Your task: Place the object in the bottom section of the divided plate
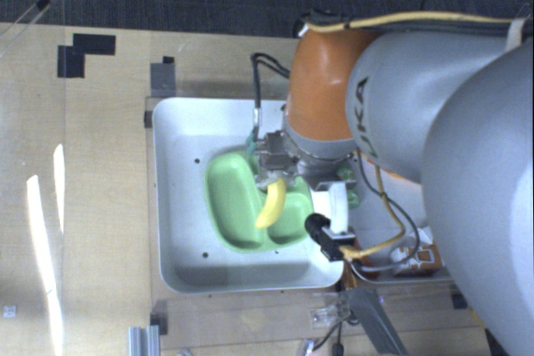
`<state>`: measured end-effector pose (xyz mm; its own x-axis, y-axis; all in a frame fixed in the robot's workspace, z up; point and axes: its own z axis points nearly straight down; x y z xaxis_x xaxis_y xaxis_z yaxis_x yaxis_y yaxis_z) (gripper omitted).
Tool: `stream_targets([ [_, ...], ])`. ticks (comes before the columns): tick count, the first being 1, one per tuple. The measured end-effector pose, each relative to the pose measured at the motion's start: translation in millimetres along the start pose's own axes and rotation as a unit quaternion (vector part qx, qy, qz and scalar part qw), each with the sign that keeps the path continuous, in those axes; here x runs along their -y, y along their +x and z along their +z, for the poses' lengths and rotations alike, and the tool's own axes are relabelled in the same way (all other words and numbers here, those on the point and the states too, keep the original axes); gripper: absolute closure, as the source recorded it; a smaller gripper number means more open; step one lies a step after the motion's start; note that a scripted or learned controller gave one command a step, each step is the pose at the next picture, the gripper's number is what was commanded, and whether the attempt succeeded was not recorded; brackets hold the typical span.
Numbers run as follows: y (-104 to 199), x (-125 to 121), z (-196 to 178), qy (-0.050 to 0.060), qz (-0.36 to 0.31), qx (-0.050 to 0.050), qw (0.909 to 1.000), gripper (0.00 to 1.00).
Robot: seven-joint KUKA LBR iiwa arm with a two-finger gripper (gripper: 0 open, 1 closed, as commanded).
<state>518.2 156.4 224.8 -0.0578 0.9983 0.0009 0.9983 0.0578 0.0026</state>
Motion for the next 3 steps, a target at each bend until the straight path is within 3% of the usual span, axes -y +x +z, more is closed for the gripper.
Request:
stream_targets([
  [1, 0, 0, 0, 0.000, -0.001, 0.000, 1.0000, 0.00],
  [2, 16, 13, 38, 0.001, 0.125, 0.000, 0.9922, 0.00],
  [3, 18, 21, -149, -0.003, 0.095, -0.001, 0.9955, 0.00],
])
